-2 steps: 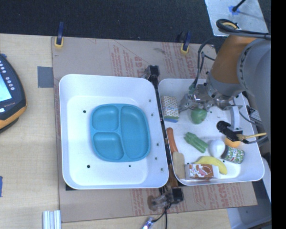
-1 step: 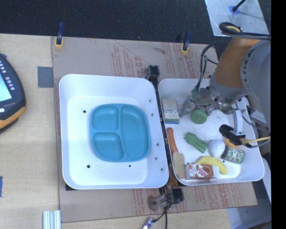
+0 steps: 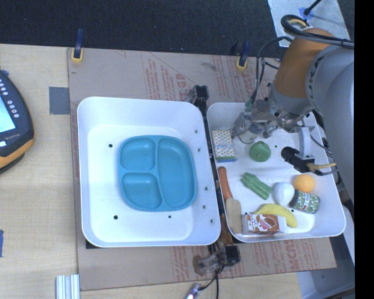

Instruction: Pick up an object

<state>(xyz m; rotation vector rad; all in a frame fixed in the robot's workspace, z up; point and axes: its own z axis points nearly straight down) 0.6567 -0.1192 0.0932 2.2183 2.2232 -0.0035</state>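
**A:** Where's the claw [image 3: 257,124] right now?

**B:** Over the far end of the right bin [image 3: 336,226], just above a small green ball [image 3: 259,151]. From this slanted look I cannot tell whether it is spread or pressed together, and nothing shows pinched in it.

**A:** So the green ball is the likely pick?

**B:** I'd judge so; it's nearest, lying on bare bin floor just beside a speckled sponge block [image 3: 224,144]. It looks like a light plastic toy, stiff and smooth, so it may roll or squirt out. Best taken across its widest middle, coming straight down.

**A:** Other candidates?

**B:** Nearer the front: a green pod [image 3: 255,185], a long carrot [image 3: 224,183] against the left wall, an orange [image 3: 305,183], a banana [image 3: 280,212], a small carton [image 3: 262,223]. All probably light. The pod and carrot are narrow and should be easier to grip across their width. The left bin [image 3: 93,226] holds a blue divided plate [image 3: 157,172], too flat and wide to pinch well.
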